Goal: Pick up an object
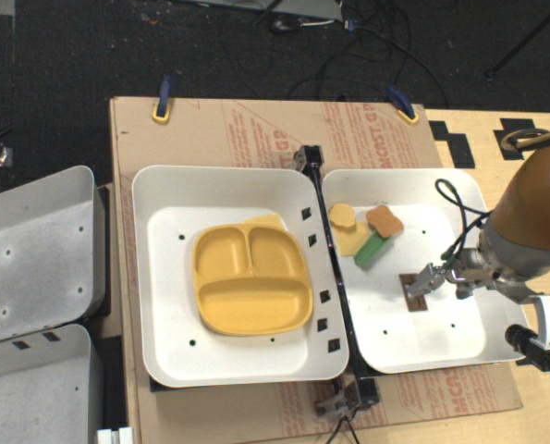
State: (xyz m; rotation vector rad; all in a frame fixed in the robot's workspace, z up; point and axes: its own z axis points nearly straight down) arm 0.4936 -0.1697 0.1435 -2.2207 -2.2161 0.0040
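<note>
Reaching in from the right: arm (531, 213), grey with an orange upper section, wrist low over the right bin.
Gripper (422, 289): positioned above the floor of the right bin (459, 340); fingers close around a small dark brown block (414, 292), which sits between their tips; whether the block is lifted off the bin floor cannot be told.
Cluster near the right bin's upper left: yellow round piece (342, 216), orange piece (385, 220), pale yellow piece (350, 240) and green block (371, 249), touching one another, well apart from the gripper.
Left bin (164, 276): holds a yellow divided plate (252, 279) with three compartments.
Support: cardboard sheet (219, 132) under both bins, fastened by two clamps (163, 100) at its far edge.
</note>
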